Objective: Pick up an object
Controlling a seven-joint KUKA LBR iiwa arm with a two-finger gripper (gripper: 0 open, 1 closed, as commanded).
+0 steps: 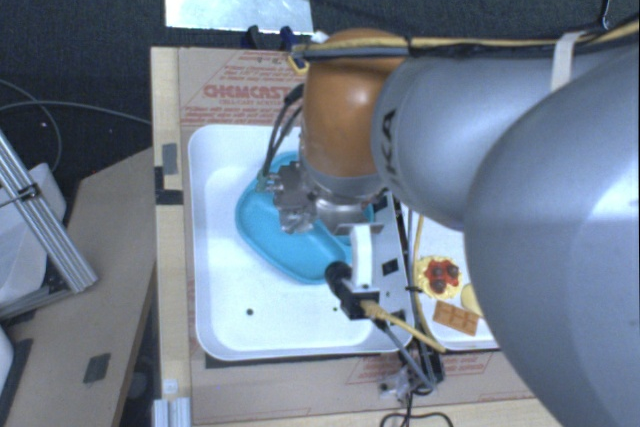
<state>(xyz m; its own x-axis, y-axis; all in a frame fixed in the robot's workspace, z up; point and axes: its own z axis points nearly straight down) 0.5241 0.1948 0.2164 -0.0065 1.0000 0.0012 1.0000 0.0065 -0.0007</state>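
Blue moulded plastic appears to form the task object, a shallow oval dish (270, 233). It lies flat on the floor of the left bin (215, 305), directly beneath the gripper (298, 207), and extends out from under it on the side away from the arm. Its long axis runs diagonally under the gripper, from far to near; being oval, it has no distinct pointing end. Expect a light, stiff, smooth item that may slip; take hold across the raised rim. Whether the gripper is released or clenched cannot be told, since the wrist covers it. Toy food pieces (443, 277) lie on the gripper's arm side, in the right bin (488, 343).
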